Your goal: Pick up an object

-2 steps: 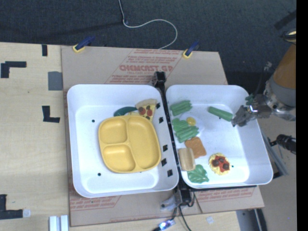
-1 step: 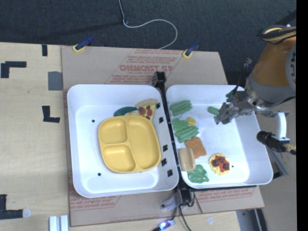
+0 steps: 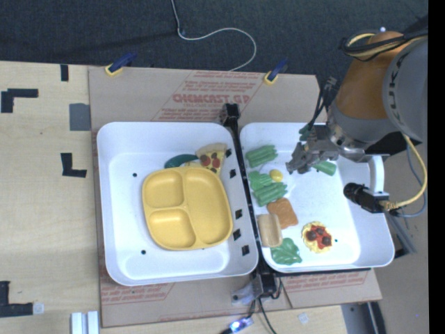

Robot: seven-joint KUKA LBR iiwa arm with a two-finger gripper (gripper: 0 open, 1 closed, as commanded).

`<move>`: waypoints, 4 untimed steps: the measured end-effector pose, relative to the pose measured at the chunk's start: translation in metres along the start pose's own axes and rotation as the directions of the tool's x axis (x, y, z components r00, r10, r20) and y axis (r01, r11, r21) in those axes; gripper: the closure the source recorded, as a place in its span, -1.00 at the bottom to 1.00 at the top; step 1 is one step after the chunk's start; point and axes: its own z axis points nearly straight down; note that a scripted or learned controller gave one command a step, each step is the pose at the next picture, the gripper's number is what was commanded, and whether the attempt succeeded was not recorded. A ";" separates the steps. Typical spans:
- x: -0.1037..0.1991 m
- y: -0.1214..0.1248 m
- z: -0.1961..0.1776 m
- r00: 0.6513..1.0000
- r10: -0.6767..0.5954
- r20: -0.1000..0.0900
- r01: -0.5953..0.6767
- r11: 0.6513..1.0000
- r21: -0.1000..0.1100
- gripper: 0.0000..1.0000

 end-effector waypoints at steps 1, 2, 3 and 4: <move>0.042 0.027 0.004 1.000 0.000 0.000 0.000 1.000 -0.001 1.00; 0.079 0.048 -0.023 1.000 0.001 0.000 -0.001 1.000 -0.003 1.00; 0.069 0.048 -0.020 1.000 0.006 0.002 -0.006 1.000 0.000 1.00; 0.071 0.040 -0.008 1.000 0.005 0.002 -0.005 1.000 0.001 1.00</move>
